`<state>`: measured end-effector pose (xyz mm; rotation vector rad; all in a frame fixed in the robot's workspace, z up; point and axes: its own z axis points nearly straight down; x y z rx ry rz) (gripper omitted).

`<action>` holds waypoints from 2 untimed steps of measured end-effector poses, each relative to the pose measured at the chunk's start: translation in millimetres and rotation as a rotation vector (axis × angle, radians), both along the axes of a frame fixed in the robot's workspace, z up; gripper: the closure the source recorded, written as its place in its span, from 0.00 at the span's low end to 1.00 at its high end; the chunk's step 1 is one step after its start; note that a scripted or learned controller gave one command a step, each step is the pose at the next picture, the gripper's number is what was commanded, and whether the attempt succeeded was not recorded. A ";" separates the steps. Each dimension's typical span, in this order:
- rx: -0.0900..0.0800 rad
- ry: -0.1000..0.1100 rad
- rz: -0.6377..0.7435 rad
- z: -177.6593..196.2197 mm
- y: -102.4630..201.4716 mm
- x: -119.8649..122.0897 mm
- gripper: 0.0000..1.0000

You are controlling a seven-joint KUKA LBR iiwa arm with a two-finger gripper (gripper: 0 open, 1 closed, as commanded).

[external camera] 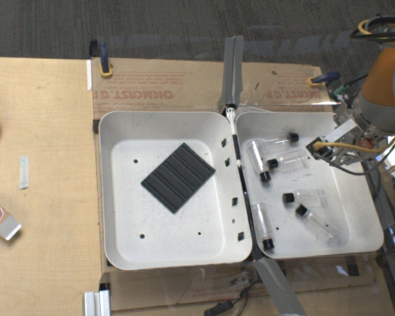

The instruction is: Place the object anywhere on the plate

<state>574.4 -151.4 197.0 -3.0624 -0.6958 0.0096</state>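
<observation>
Camera view: vial [261,226], seemingly upright-to-frame, cap nearest; plate [178,177] diagonal.

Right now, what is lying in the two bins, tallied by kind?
Dark ribbed plate: 1, in the left bin
Clear tubes with black caps: 6, counted by caps, in the right bin
Total: 7

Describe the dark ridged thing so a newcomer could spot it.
Look at the left white bin. On its floor lies a flat black ribbed square plate, turned like a diamond. The clear black-capped tubes all lie in the right bin.
</observation>
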 end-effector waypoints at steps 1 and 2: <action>-0.001 -0.002 -0.017 69.0 72.2 41.9 1.00; -0.001 -0.002 0.234 109.2 115.7 66.9 1.00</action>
